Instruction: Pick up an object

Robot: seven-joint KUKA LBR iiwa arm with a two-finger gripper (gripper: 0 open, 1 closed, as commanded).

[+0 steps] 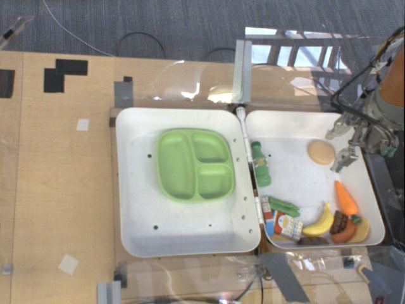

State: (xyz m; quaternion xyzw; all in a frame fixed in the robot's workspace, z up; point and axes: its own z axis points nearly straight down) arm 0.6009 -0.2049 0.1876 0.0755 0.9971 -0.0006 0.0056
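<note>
Nearest in the right white bin (288,135) lie a yellow plastic banana (319,222) and an orange carrot (345,198). Farther back, the gripper (342,145) hangs with jaws spread, bare, beside a tan round bun (321,152).

Toy food (323,152) (mostly bunched) in right bin (297,126)

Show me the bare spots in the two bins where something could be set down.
Right white bin: bare floor in the middle, bordered by the green bottle, the tan round bun and the orange carrot. Its near edge is crowded with the yellow banana and other items. Left white bin: bare margins around the green divided plate.
</note>
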